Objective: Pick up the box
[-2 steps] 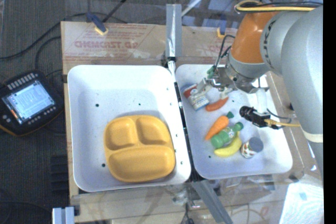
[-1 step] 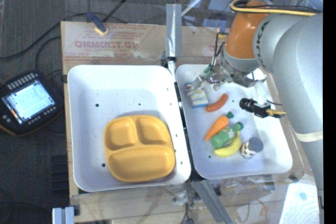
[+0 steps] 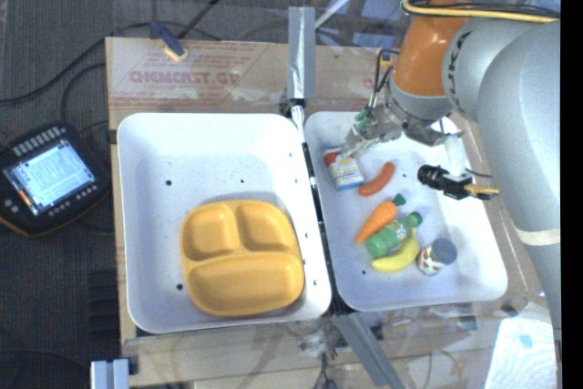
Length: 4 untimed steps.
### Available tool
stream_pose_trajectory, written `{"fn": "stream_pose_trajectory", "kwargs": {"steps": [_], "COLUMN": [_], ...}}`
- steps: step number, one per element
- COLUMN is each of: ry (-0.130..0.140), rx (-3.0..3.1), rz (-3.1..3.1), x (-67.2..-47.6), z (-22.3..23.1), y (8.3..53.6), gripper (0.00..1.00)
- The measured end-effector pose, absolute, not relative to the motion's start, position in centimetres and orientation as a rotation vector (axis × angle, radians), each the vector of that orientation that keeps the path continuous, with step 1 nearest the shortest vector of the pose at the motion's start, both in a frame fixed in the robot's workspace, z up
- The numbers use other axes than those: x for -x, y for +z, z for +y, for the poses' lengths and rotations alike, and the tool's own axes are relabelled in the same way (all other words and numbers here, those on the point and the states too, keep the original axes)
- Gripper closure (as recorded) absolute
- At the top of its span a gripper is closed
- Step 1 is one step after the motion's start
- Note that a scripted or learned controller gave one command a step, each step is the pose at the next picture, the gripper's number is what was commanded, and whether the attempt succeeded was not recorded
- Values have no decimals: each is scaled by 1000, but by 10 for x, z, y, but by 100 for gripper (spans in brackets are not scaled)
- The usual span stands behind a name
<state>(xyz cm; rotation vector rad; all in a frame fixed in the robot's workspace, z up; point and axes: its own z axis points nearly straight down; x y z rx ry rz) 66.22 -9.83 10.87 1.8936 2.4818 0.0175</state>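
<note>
Gripper [image 3: 357, 144] sits low in the right bin [image 3: 474, 282], at its upper left part, directly above the box [image 3: 345, 170]. Its tip appears to meet the top edge of the box; whether the claw is released or clenched cannot be determined from this view. The box lies on the bin floor near the divider, just left of a red sausage [image 3: 377, 179]. The arm [image 3: 510, 96] enters from the right, its orange band [image 3: 426, 59] angled down toward the bin. A carrot [image 3: 376, 220], green bottle [image 3: 394, 234] and banana [image 3: 395, 258] lie below. The left bin [image 3: 155, 159] holds a yellow tray [image 3: 241, 256].
</note>
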Motion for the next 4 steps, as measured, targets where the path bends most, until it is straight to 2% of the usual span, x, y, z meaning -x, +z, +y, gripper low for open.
{"fn": "stream_pose_trajectory", "kwargs": {"steps": [1,2,3,4], "ry": [14,23,21,21], "rx": [-1896,-1758,-1769,-1973], "rz": [2484,2575,2566,2430], "x": [-661,-619,-592,-590], "z": [-98,-103,-107,-108], "y": [107,97,96,94], "gripper": [0,0,0,0]}}
